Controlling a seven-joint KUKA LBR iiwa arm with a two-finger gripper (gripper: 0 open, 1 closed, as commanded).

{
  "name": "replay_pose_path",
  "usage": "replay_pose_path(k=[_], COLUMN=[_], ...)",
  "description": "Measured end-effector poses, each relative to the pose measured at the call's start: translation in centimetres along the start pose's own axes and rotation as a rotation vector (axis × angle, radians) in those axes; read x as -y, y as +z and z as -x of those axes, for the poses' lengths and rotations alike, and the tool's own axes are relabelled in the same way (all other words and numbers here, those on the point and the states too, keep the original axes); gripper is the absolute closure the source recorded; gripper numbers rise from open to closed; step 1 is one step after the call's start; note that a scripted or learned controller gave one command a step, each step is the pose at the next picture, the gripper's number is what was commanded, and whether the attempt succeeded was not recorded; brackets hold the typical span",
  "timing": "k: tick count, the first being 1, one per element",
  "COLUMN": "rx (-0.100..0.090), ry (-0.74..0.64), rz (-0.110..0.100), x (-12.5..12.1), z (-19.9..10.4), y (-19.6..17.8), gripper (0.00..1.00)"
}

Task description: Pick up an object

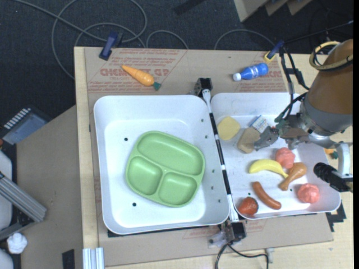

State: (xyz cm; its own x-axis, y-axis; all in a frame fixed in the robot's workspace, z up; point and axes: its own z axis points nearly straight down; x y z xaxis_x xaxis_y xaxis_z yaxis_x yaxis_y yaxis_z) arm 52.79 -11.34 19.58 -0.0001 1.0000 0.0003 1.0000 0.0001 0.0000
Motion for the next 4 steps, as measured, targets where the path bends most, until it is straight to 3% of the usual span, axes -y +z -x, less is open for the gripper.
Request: replay_pose_path(k=[1,2,3,4], rx=[-0.001,0.015,0.011,0.011], ry=[0.001,0.004,0.005,0.004], rz=[-0.002,0.025,0.024,0.024], x=[0.8,1.2,1.2,1.2], z=[-0.2,-0.7,-0.9,-0.9], y=[7.4,10.4,9.4,9.4], gripper=[0.00,0.00,1.00,0.00])
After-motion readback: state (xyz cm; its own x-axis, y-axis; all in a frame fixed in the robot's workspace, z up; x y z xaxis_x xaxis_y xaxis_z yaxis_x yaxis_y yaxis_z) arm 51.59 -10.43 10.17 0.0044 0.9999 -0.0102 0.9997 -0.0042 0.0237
